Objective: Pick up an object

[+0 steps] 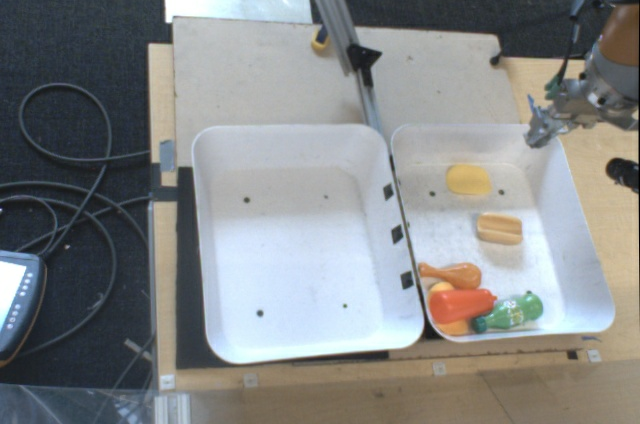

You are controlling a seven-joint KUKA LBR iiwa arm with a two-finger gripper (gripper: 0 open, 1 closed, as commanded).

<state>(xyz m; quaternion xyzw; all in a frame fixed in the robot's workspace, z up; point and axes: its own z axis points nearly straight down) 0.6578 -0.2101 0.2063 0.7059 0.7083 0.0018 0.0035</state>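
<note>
- Progress, as I judge it: the pick is not yet made. The gripper (541, 134) hangs over the far right rim of the right bin (585, 242), at about two o'clock from that bin's middle, with nothing seen between its fingers.
- Whether the claw is released or clenched I cannot tell; it is too small and dark against the bin's edge.
- Left to do: choose an object, descend, close on it, lift.
- The right bin holds all the candidates: a yellow round piece (468, 179) toward twelve o'clock, a tan bun-like piece (499, 229) near the middle, and at six o'clock a cluster of an orange drumstick (451, 274), a red block (461, 303) and a green bottle (509, 312), lying touching or nearly so.
- The left bin (215, 212) shows bare white floor.
- The yellow round piece lies nearest the gripper, at roughly eight o'clock from it.
</note>
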